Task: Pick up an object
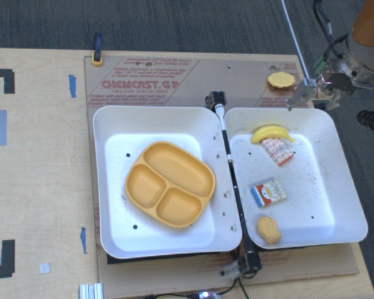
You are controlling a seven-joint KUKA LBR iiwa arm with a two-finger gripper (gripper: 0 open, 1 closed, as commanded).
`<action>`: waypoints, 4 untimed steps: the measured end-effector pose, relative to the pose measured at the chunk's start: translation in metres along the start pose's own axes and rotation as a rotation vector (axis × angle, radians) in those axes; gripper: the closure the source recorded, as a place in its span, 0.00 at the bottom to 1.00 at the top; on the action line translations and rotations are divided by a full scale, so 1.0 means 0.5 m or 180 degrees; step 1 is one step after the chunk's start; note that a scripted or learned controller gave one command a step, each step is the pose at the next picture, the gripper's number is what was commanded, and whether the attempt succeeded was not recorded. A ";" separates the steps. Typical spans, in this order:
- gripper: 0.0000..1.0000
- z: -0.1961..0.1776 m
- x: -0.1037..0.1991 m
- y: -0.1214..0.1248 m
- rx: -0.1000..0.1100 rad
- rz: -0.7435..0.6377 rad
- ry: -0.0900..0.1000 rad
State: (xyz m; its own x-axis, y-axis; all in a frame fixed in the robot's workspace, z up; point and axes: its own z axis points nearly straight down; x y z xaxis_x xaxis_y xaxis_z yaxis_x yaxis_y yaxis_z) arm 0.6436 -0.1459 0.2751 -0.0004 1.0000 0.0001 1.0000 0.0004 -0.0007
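The right bin point(336, 185) holds a yellow banana point(271, 132) at its far edge. Just below it lies a red and white packet point(278, 150). A small blue, white and red carton point(268, 192) lies in the middle, and a yellow lumpy toy food point(269, 229) sits at the near left corner. My gripper point(310, 93) hangs above the far right corner of this bin, right of the banana and apart from every object. Nothing shows in its grasp.
The left bin point(112, 167) holds a yellow divided plate point(170, 184). A round yellow toy food point(281, 80) lies on the board behind the right bin, just left of the gripper. A thin metal rod point(292, 23) slants down to the gripper.
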 end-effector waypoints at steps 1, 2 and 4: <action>0.00 0.336 -0.047 0.043 -0.0024 -0.0001 -0.0004; 0.00 0.379 0.079 -0.049 -0.0002 -0.0003 0.0003; 1.00 0.358 0.091 -0.170 -0.0016 0.0003 -0.0001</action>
State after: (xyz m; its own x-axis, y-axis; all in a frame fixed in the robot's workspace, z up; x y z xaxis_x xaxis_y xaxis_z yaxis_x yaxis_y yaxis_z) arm 0.5587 -0.1002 0.0959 0.0005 1.0000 -0.0003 1.0000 -0.0005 0.0045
